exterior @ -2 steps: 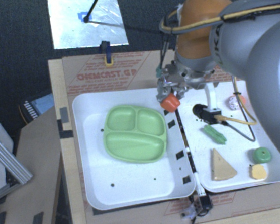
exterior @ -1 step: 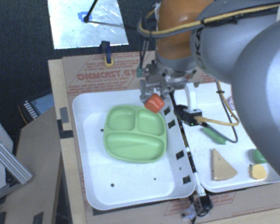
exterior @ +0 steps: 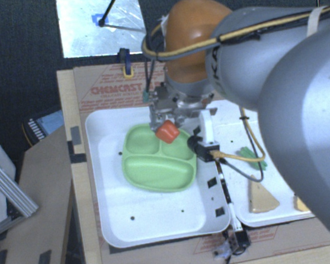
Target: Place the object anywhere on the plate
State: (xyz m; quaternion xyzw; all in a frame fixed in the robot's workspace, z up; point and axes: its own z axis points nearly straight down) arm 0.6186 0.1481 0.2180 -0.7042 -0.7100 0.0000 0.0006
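— Where is the red thing (exterior: 167,132)?
— Over the top edge of the green plate (exterior: 157,168), in the left bin (exterior: 119,223).
— Is the hand (exterior: 165,122) holding it?
— Yes, its fingers are pinched on it.

The cardboard sheet (exterior: 107,89) under the bins reads "CHEMCAST".

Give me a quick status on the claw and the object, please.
Claw over green plate's upper rim. Orange-red object at its tip, above the plate; grip unconfirmed. Nothing blocking the plate.
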